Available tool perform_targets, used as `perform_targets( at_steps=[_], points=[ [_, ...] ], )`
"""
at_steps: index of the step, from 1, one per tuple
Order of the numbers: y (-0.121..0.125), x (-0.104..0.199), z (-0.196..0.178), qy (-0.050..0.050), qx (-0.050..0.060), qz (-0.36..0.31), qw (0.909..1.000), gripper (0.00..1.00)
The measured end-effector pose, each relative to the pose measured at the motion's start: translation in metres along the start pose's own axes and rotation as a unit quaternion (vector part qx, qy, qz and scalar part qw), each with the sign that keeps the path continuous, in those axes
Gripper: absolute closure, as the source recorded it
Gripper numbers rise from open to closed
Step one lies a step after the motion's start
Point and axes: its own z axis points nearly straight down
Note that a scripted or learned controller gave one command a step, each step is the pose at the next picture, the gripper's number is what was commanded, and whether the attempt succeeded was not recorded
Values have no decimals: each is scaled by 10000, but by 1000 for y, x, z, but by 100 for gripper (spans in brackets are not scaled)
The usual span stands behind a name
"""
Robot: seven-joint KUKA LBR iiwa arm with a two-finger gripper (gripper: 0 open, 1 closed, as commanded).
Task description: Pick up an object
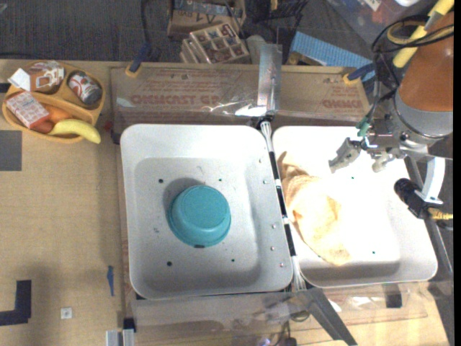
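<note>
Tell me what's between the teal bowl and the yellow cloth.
In the camera view, just the bins' adjoining rims separate the teal bowl from the yellow cloth.

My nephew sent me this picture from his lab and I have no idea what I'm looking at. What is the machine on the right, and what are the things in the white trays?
One camera fixed above a workbench took this, looking down at a slant. The machine is a robot arm, grey with an orange band, reaching in from the right. At its end is the tool, a two-finger grabber, which hangs above the right bin with nothing between its fingers. In that bin, against its left side, lies a crumpled pale yellow cloth. The left bin holds a teal bowl turned upside down. At the top left, outside the bins, a small tray carries a banana and a few packaged items. The arm's job is to pick up one object; so far it holds nothing.
</note>
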Motion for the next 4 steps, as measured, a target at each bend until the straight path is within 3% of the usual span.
perform_targets(
  at_steps=[1, 2, 3, 4],
  points=[
    [3, -35, 147, -3, -7, 273, 9996, 0],
    [1, -14, 160, -19, -58, -400, 9992, 0],
    [2, -14, 149, -11, -84, -382, 9992, 100],
    [1, -15, 149, -16, -83, -382, 9992, 0]
  ],
)
